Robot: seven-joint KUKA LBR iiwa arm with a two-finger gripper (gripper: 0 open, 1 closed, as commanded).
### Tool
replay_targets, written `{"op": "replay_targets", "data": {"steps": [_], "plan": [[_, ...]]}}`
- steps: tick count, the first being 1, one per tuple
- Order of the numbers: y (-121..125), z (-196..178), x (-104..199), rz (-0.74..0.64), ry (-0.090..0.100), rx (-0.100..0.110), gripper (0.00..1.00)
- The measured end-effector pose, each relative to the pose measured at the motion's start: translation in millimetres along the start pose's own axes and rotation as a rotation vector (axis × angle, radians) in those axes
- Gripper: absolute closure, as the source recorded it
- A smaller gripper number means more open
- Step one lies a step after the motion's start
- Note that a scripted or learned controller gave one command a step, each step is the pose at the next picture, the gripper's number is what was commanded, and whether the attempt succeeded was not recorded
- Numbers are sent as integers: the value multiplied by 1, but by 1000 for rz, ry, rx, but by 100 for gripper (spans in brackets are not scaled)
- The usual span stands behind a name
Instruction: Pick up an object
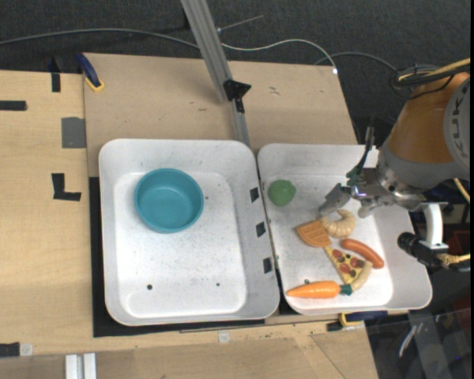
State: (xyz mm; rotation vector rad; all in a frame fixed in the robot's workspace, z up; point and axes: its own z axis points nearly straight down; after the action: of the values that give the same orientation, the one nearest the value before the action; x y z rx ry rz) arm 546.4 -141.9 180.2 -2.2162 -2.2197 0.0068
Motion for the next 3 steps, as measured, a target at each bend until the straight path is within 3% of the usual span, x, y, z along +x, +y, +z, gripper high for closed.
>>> {"op": "replay_targets", "data": {"steps": [1,2,3], "plan": [[-4,44,1,1,0,0,0],[-3,32,2,-1,1,-3,100],[-5,-10,3,0,-1,-9,100]]}}
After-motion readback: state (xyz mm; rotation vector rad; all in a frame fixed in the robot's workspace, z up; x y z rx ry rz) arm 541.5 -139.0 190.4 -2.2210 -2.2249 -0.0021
